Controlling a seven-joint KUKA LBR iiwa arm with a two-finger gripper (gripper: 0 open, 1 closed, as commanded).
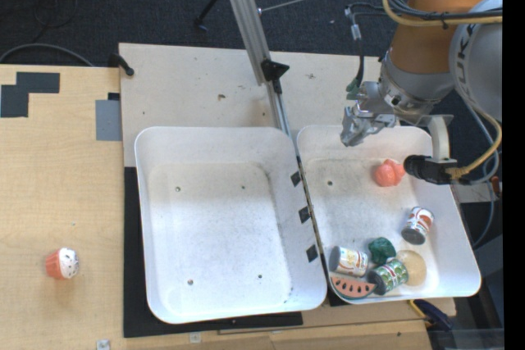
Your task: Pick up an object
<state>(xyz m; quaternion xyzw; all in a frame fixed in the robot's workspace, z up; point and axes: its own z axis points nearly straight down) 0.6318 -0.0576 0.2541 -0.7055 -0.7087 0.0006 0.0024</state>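
Observation:
My gripper [356,132] hangs over the far edge of the right bin [344,184], with nothing visible between its fingers. An orange-red round object [389,173] lies in the right bin, just right of and nearer than the gripper. A small red and white can [417,224] lies further toward the front right. At the bin's near corner sit a yellow-labelled can [350,260], a dark green object [381,248], a green can [390,275], a tan round piece [413,267] and a watermelon slice [353,288].
The left bin [213,225] adjoins the right one along a divider with black clips. A slanted metal rail [250,20] runs from the back to the bins' junction. A small orange and white toy [62,264] lies on the wooden bench at left.

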